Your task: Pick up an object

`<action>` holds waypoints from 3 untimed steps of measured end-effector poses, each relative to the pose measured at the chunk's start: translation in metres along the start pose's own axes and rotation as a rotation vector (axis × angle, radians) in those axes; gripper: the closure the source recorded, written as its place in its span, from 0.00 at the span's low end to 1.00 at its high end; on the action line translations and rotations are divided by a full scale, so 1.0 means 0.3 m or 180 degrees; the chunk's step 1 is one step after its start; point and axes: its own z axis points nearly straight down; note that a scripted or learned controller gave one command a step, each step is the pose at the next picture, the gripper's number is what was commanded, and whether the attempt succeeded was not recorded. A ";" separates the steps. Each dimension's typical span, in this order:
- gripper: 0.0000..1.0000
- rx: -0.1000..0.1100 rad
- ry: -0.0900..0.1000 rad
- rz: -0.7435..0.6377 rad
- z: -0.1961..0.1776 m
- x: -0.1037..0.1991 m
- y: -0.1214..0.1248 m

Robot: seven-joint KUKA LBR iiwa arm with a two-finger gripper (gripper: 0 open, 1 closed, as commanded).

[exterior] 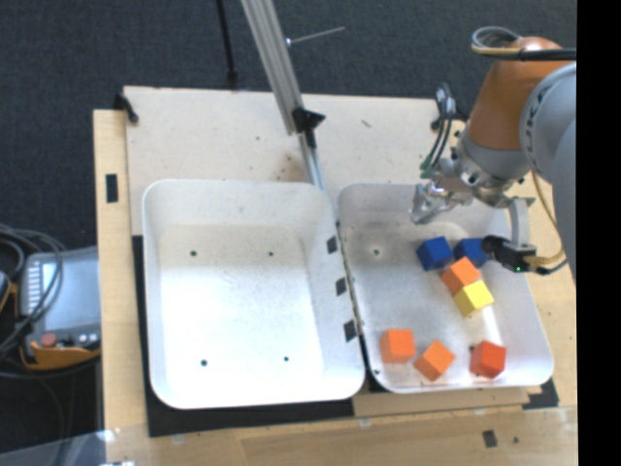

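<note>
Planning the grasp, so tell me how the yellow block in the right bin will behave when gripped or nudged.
The yellow block looks like a rigid cube with flat faces, so it should slide, not roll. It seems small, probably light. It touches an orange block, so a push would likely shift both.

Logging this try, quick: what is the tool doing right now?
Tool: cannot be told; it hangs above the right bin, just up-left of a blue block.

Arm (505, 115) above right bin (378, 231) holding blocks (436, 253).
</note>
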 end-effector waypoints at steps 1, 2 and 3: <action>1.00 -0.0004 -0.0002 -0.0021 -0.202 -0.007 0.028; 1.00 -0.0004 0.0000 -0.0025 -0.375 -0.014 0.031; 1.00 0.0016 0.0006 -0.0032 -0.320 0.152 0.019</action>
